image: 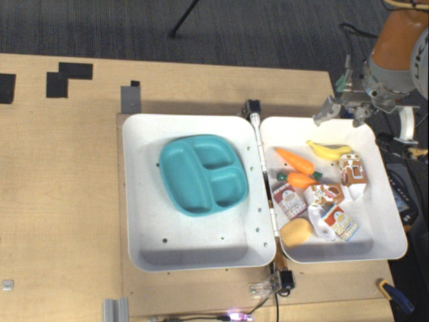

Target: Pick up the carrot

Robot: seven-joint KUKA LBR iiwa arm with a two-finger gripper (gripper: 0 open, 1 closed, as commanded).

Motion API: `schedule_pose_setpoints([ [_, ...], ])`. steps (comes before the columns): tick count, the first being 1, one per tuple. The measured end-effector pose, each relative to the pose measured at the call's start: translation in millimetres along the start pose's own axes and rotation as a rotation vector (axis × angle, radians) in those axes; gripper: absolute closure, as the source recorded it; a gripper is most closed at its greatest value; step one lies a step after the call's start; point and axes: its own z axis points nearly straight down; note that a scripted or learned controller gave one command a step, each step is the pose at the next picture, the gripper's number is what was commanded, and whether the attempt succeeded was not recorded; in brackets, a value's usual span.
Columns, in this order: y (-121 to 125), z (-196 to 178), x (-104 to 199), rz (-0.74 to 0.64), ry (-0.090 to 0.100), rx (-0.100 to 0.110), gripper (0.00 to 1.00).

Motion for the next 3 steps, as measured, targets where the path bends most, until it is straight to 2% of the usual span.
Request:
schedule_pose_setpoints([
  [1, -34.6, 89.0, 59.4, -0.059, 0.005, 0.011, 0.00],
  [2, -63.5, 124.9, 59.6, 0.076, 0.002, 0.001, 0.00],
  [3, -60.5, 112.3, 60.2, 0.071, 0.000, -0.006, 1.00],
])
